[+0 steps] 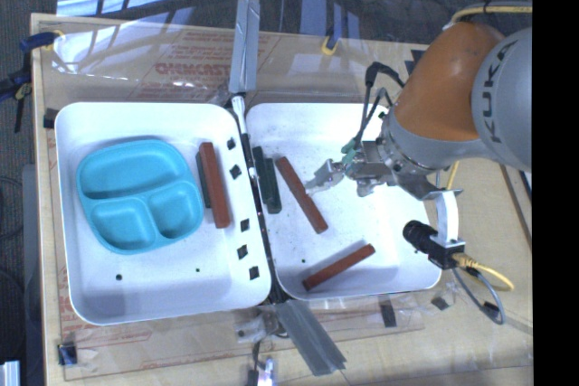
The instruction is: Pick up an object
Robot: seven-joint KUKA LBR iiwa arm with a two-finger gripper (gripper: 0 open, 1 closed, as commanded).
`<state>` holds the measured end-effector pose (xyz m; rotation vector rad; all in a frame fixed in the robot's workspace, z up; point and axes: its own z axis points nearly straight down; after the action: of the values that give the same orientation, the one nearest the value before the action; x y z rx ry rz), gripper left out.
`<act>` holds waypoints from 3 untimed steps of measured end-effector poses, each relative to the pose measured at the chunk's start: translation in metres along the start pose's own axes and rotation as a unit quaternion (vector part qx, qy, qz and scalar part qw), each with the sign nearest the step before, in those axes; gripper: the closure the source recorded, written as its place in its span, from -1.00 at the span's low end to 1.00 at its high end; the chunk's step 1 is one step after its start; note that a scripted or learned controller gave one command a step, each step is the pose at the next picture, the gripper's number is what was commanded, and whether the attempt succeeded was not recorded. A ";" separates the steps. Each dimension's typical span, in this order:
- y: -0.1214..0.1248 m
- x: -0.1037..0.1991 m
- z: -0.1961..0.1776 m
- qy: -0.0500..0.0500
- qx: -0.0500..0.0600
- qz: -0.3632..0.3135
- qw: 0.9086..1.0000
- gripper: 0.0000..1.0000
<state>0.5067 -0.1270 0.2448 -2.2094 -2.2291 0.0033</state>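
Tool point(333, 174), fingers apparently spread and holding nothing, hovers beside the upper brown stick point(301, 194); recommend aligning across its narrow width before descending.

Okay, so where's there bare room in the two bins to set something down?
Left bin: bare floor along the near edge, below the blue divided tray, and a thin strip above it. Right bin: bare at the far left corner and between the two brown sticks. Crowded along the shared wall, by the dark stick, and under the gripper.
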 end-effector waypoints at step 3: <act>0.039 -0.044 0.144 0.000 0.001 -0.027 1.000 1.00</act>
<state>0.5454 -0.1707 0.1004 -2.1466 -2.2870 0.0056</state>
